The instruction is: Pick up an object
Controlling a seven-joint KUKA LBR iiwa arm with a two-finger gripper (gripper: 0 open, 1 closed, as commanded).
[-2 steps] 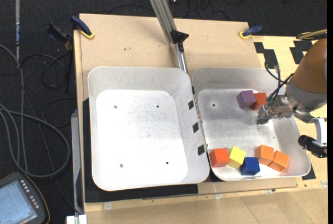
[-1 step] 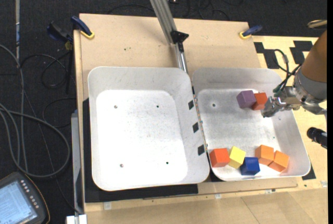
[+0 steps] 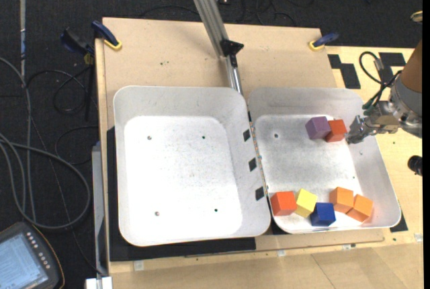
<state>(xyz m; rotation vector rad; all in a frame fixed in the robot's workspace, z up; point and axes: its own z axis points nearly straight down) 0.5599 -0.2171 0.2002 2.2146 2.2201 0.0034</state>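
Observation:
The right bin [image 3: 376,167] holds several small blocks. A purple block [image 3: 317,127] and a red-orange block [image 3: 336,130] sit side by side near its far right. Along the front edge lie an orange-red block [image 3: 283,202], a yellow block [image 3: 306,201], a blue block [image 3: 324,214] and two orange blocks [image 3: 344,198] [image 3: 361,208]. My gripper [image 3: 354,132] comes in from the right and sits low just right of the red-orange block, close to the bin's right wall. Nothing shows between its fingers.
The left bin [image 3: 178,160] stands beside the right one, the two meeting at a ridge with black clips [image 3: 254,163]. A slanted metal pole [image 3: 208,5] crosses the back of the wooden bench [image 3: 201,52]. Cables lie on the dark floor around.

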